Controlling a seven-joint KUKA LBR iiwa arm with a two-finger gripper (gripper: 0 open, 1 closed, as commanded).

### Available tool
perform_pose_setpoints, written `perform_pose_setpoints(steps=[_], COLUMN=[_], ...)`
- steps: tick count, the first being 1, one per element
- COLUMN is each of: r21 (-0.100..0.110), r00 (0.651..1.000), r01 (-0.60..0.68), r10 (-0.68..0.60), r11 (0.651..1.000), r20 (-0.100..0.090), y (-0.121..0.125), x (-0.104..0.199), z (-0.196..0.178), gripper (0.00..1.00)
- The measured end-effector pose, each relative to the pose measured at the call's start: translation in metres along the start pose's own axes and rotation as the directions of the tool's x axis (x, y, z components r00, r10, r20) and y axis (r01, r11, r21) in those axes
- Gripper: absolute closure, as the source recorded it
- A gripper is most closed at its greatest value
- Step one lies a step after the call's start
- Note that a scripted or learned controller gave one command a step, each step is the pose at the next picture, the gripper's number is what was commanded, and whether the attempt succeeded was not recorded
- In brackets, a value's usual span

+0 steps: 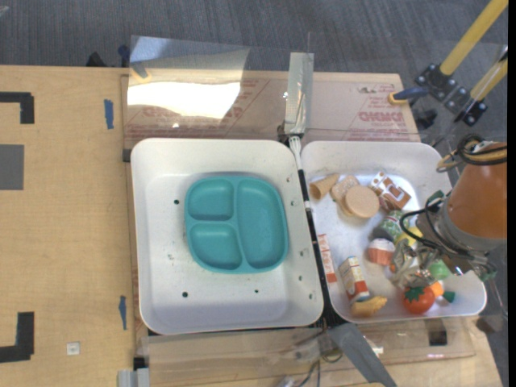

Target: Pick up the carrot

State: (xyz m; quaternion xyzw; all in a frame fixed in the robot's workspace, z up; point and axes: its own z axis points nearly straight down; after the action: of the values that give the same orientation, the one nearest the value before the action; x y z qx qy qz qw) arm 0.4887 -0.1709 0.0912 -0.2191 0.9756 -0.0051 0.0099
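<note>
1. One carrot (436, 290) lies at the right bin's (476, 306) near corner, not lifted.
2. Hand (415, 266) hangs just beside it; grip state cannot be told.
3. Grasp and lift remain.

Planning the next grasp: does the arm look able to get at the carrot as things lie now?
Probably yes. The carrot lies in the right bin near its lower right corner, beside the tomato, and the gripper hangs just left of it. Crowding toys could spoil the grasp.
</note>
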Motion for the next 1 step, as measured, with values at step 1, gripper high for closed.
perform_pose_setpoints(steps=[1], r21=[-0.005], r00=[1.000], r01=[0.000], r10=[0.000], r11=[1.000], r20=[-0.006], y=[0.0012], x=[0.0015], z=[0.0012], gripper=[0.00])
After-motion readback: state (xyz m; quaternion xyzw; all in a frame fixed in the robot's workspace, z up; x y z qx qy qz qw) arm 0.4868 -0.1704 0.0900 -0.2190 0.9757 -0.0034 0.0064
